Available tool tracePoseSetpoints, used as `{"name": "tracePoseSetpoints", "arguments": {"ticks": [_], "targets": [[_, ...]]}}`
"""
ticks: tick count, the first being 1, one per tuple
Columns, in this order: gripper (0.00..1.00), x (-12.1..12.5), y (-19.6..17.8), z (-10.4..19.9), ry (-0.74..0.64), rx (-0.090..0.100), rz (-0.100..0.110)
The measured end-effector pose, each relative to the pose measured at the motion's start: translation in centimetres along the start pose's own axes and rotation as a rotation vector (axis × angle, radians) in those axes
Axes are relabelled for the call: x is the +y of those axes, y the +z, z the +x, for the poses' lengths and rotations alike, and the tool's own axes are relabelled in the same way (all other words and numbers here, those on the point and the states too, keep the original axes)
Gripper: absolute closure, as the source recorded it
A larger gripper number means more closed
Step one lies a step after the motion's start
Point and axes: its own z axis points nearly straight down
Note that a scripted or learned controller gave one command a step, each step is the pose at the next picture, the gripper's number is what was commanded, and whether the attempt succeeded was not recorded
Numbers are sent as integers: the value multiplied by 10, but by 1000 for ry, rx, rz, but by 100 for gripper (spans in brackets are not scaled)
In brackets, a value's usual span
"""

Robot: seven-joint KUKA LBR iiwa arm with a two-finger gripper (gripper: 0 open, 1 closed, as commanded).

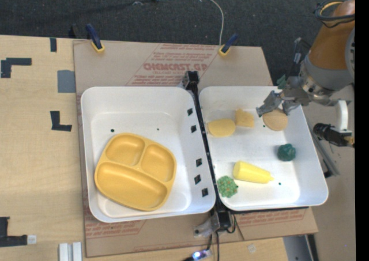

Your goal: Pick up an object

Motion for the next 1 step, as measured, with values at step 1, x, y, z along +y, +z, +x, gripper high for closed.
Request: {"name": "tracePoseSetpoints", "arguments": {"ticks": [1], "targets": [[100, -4, -10, 53, -4, 1, 0]]}}
